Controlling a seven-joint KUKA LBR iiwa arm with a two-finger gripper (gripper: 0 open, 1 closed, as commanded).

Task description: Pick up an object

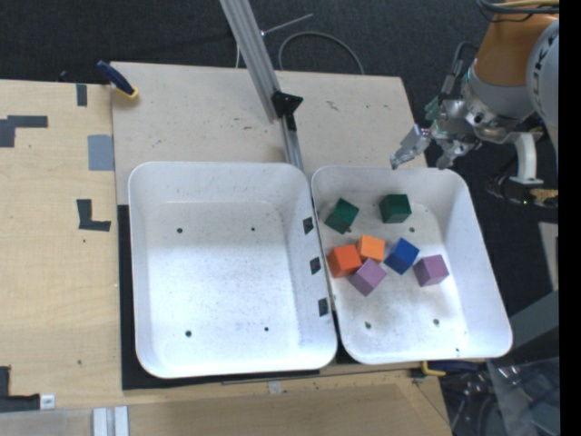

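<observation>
The gripper, fingers spread and holding nothing, hovers above the far rim of the right bin, where green, orange, blue and purple cubes lie clustered, sitting at assorted angles.

light: even, overhead | shadows: soft | glare: white bins | focus: slightly soft

My bench, seen from above against a dark floor.

I see a pale wooden bench top patched with grey tape, a lighter board laid across it, and dark carpet-like floor beyond. A metal rail slants down over the board, a thin cable loops behind it, and a blue and yellow clamp grips the board's corner.
</observation>
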